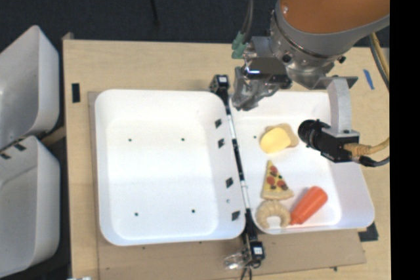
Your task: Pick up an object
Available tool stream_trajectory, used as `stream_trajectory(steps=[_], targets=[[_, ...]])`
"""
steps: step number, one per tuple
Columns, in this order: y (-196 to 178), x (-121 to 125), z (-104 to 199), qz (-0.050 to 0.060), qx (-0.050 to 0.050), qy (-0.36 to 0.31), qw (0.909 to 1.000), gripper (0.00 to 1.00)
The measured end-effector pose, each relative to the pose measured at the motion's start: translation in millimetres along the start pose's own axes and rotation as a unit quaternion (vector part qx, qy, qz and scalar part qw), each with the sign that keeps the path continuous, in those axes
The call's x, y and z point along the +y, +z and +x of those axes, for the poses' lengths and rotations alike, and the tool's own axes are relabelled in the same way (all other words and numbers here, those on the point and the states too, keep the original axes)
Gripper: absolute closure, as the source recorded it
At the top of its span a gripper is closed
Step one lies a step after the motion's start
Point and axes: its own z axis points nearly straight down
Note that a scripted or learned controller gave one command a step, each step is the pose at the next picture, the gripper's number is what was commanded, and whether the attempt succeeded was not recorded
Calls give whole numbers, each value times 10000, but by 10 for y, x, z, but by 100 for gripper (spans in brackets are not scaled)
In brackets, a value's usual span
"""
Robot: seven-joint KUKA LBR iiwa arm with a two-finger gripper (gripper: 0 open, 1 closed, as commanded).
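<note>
Distance and direction are what we weigh here. We see the claw (248,96) at the upper middle of the frame, hanging over the top left corner of the right bin (341,206), close to the divider where the two bins meet. Its dark fingers point down toward the bin floor, but they merge into one shadowed mass from this slant, so we cannot tell whether they are spread or closed. Nothing shows between them, and we judge the claw to be carrying nothing.

The candidates all lie in the right bin, below and to the right of the claw in the frame. Nearest is the yellow piece (276,138), a rounded lump sitting just down and right of the fingertips, with its longer side running roughly left to right. Further down comes the pizza slice (275,181), its tip pointing up the frame and its crust toward the bottom. Below that, near the bin's lower edge, the pale croissant (273,213) touches the orange carrot (308,204), which lies tilted, its long axis running from lower left to upper right.

We judge the yellow piece the likeliest target, since it is closest and stands apart from its neighbours. The left bin (157,167) holds none of these things.
</note>
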Motion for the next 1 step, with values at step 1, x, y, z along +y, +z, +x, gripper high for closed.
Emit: stream_trajectory(steps=[1], targets=[[-175, 3, 305, -2, 2, -7, 10000, 100]])
